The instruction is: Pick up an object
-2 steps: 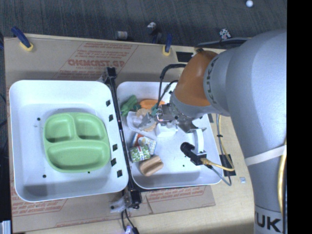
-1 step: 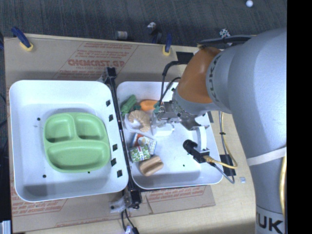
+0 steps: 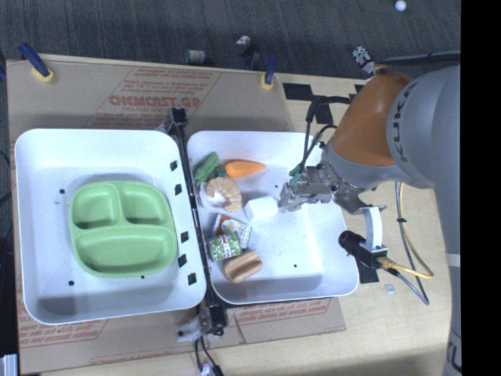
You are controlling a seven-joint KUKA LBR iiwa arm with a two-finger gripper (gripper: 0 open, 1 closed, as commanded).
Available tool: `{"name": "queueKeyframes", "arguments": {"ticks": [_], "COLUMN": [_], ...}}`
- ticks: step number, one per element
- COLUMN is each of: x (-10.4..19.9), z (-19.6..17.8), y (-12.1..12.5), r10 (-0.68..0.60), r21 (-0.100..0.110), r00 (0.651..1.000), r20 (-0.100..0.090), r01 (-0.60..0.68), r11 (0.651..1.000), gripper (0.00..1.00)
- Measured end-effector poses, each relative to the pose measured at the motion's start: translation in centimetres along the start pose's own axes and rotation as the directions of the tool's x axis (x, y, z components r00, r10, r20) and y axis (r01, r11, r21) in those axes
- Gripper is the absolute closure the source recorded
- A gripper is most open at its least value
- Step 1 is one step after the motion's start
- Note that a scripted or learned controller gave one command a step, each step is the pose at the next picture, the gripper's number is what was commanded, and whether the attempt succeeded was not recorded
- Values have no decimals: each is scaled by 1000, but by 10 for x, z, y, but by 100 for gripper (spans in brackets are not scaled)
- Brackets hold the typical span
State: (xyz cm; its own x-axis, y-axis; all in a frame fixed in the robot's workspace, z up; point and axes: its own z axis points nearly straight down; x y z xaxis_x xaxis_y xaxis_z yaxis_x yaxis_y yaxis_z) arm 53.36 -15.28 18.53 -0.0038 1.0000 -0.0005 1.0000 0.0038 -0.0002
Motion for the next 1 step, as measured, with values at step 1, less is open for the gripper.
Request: {"name": "queueKeyframes", "arguments": {"ticks": [1], "x": [-7], "z": [-25], "y": [-45], "r10": [0], "r21": [1], "r00": [1000], "r20": [-1], "r01": [0], "r11": [1000], "gripper": [100]}}
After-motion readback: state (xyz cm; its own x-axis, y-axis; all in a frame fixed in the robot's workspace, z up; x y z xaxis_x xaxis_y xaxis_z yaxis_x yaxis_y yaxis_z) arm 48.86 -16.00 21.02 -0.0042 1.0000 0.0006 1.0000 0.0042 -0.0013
